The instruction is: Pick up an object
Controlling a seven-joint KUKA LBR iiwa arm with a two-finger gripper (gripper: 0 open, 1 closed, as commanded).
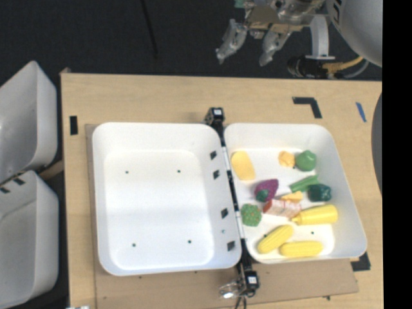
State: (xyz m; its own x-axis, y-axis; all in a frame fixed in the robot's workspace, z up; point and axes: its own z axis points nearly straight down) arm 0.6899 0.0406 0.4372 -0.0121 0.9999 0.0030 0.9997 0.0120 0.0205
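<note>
The gripper is seen high above the far edge of the bench, against the dark background, well apart from both bins. Its two fingers are spread with a clear gap between them, and nothing is held or touched — the hand is released and empty.

The task's objects are all found in the right bin: a pale yellow piece near the divider, a small orange piece beside a green round item, a purple item, a green broccoli-like item, a dark green item, a yellow bottle-like item, a corn cob and a yellow oblong piece. The left bin is noted alongside it.

Risks are judged as follows. The objects in the middle of the right bin lie touching or nearly touching, so a descent there could close on two at once or nudge a neighbour aside. Rounded, smooth pieces such as the corn cob could be squeezed out as the fingers close. Pieces lying near the bin wall or the divider could leave no room for one finger — a collision with the rim would be the likely cause of failure. The pale yellow piece stands somewhat apart and is judged the safer target.
</note>
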